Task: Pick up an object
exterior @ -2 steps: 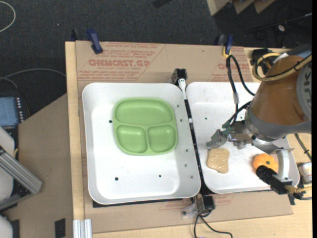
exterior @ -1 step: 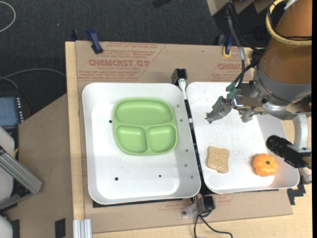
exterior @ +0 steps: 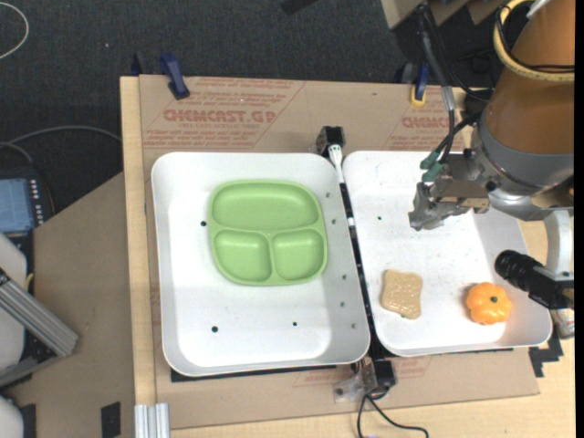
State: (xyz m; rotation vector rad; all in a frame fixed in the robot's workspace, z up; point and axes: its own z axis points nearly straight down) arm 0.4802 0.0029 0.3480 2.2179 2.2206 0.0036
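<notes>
A tan slice of toast (exterior: 401, 293) lies in the right bin (exterior: 392, 185), near its front left. A small orange pumpkin (exterior: 488, 303) sits to the right of it, by the bin's front right corner. My gripper (exterior: 425, 215) hangs over the middle of the right bin, above and behind the toast, with nothing visible in it. The grey arm with its orange band comes in from the upper right.
The left bin (exterior: 182, 272) holds a green three-compartment plate (exterior: 268, 232). A black clip (exterior: 330, 139) sits at the back where the bins meet. A black part (exterior: 534, 276) sticks in from the right edge near the pumpkin. Brown cardboard lies beneath both bins.
</notes>
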